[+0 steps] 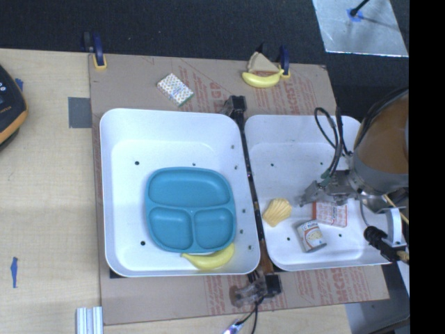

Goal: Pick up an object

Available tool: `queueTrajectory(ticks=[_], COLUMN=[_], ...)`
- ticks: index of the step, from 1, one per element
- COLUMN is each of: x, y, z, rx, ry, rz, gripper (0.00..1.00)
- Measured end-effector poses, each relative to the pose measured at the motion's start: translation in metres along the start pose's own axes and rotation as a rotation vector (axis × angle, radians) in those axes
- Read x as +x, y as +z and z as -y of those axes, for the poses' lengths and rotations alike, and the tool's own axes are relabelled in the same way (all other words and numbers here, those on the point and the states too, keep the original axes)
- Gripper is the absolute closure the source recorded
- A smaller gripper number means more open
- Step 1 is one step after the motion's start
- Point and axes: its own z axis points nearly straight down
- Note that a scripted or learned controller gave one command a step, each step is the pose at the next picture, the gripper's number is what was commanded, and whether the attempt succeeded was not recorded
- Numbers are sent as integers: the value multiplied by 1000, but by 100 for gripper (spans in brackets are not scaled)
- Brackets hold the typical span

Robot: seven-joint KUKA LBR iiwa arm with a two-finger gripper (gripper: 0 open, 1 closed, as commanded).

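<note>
Far left edge: a black-and-orange device [8, 110] sat on the wooden bench [42, 207], partly cut off. A grey tape patch [79, 112] lay just left of the left bin [115, 186]. On the cardboard sheet [208, 82] beyond the bins, a small patterned packet [174, 88] lay far-left and a yellow banana-shaped toy [261, 78] with a tan piece behind it lay at the far edge, next to a blue clamp [284, 60].

Left bin: a blue three-compartment plate [190, 208] lay flat in the middle; a yellow banana [209, 258] rested at the near wall, touching the plate's near rim.

Right bin [292, 145]: a yellow shell-shaped item [277, 211] lay near the left wall. Right of it, a small can [311, 236] lay on its side toward the near wall. Just beyond the can, a white-and-red flat packet [329, 214] lay on the bin floor.

The gripper [321, 190] was low over the right bin, directly at the far edge of the packet, arm [379, 148] coming in from the right with black cables looping above. Jaw state: cannot tell, dark metal parts blurred together; nothing seen pinched.
</note>
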Motion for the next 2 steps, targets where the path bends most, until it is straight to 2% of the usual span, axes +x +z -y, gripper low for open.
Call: queueTrajectory(ticks=[1, 2], x=[17, -46], y=[10, -36], z=[43, 42], rx=[-5, 8], ry=[3, 6], rz=[1, -7], gripper=[0, 0])
